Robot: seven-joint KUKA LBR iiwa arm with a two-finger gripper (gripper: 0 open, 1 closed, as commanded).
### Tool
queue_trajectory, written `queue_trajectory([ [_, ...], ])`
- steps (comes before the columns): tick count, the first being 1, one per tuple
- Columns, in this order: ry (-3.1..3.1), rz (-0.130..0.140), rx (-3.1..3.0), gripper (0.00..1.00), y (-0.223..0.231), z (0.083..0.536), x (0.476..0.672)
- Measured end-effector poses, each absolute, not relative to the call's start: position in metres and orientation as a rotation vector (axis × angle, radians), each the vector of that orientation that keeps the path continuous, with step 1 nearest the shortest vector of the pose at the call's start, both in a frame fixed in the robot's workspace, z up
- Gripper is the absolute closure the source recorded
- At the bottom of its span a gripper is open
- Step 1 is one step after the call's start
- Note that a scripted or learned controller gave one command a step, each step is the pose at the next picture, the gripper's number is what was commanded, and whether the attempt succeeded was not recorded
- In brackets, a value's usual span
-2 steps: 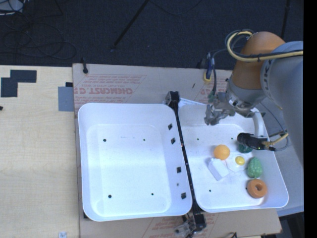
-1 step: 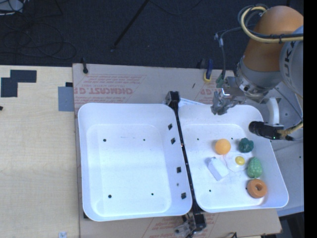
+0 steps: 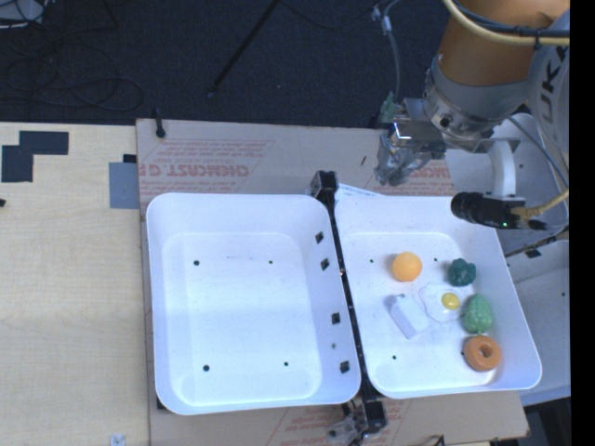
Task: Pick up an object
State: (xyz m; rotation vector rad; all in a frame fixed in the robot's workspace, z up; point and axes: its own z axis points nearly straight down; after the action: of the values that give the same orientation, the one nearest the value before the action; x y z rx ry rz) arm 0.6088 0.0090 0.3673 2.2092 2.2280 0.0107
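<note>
From the camera view, the claw (image 3: 402, 161) hangs in the upper right of the frame, above the far rim of the right bin (image 3: 521, 365); how far it is open I cannot tell, and nothing shows in its hold. The pick looks not yet begun — next it must come down over one target. The orange ball (image 3: 406, 267) lies nearest, with no long axis. The white block (image 3: 404, 318) just below it runs upper left to lower right.
</note>
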Motion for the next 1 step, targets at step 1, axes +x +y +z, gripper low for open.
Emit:
queue_trajectory([
  [1,2.225,-0.004,2.219,0.00,0.0051,0.3602,0.6084],
])
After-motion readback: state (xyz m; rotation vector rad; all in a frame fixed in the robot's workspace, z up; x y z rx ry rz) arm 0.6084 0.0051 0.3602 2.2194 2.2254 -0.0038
